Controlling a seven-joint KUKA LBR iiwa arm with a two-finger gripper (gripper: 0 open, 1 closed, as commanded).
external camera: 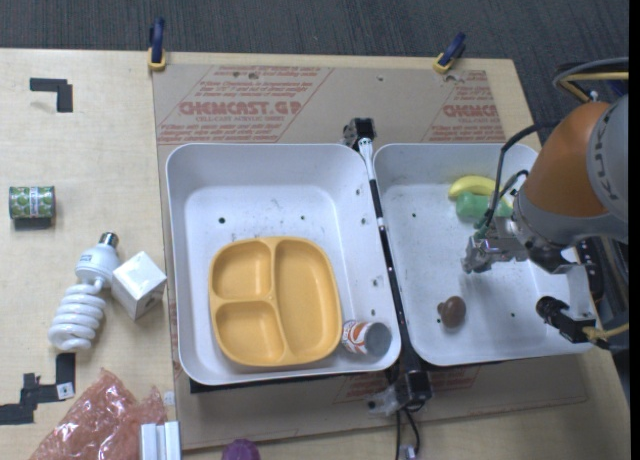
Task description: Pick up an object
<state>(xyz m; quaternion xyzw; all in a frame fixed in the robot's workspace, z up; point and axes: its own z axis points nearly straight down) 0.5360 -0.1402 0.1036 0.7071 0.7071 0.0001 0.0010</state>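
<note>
The gripper (478, 256) is positioned over the right bin (425, 333), above its bare floor; whether it is released or clenched cannot be told, and nothing is seen grasped. A small brown object (452, 311) lies on the bin floor near the gripper, apart from it. A yellow and green object (476, 197) rests toward the bin's far side. In the left bin (190, 248), a yellow divided plate (273, 300) is placed, with a small cup (366, 338) lying just beside it.
</note>
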